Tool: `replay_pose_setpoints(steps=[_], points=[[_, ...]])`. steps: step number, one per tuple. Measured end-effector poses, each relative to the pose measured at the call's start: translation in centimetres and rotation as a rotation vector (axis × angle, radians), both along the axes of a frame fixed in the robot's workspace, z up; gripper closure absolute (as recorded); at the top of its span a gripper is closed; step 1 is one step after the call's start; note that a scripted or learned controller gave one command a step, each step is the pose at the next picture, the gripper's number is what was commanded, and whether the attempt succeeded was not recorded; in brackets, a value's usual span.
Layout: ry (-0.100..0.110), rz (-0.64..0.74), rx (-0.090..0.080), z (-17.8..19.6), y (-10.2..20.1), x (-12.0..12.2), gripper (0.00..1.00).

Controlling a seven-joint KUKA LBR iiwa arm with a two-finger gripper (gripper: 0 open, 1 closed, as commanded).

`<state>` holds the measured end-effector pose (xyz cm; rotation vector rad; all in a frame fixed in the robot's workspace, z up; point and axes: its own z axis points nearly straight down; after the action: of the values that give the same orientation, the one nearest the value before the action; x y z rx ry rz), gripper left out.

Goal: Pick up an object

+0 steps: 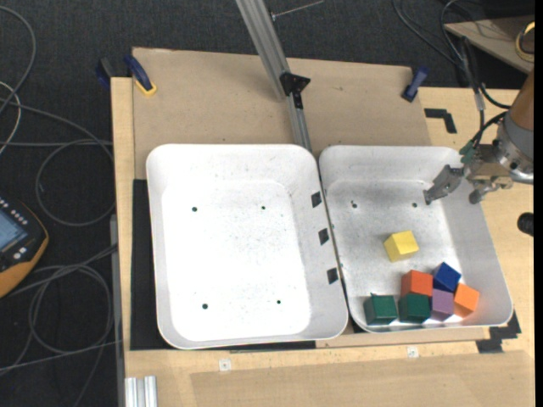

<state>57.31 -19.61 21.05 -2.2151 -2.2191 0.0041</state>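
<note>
Spread open and holding nothing, the end effector point(458, 186) hovers at two o'clock of the small yellow cube point(401, 245), which lies apart and looks graspable.

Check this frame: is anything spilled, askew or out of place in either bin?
Nothing stands out. The blocks all lie inside the right bin: a yellow block alone mid-bin, the others clustered near the front corner, among them the orange block against the wall. The gripper hangs open above that bin's far right side, holding nothing.
</note>
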Motion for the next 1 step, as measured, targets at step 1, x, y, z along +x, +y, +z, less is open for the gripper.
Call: replay_pose_setpoints(steps=[1], points=[[0.0,-0.002,0.0,-4.3,-0.27,0.01,0.0]])
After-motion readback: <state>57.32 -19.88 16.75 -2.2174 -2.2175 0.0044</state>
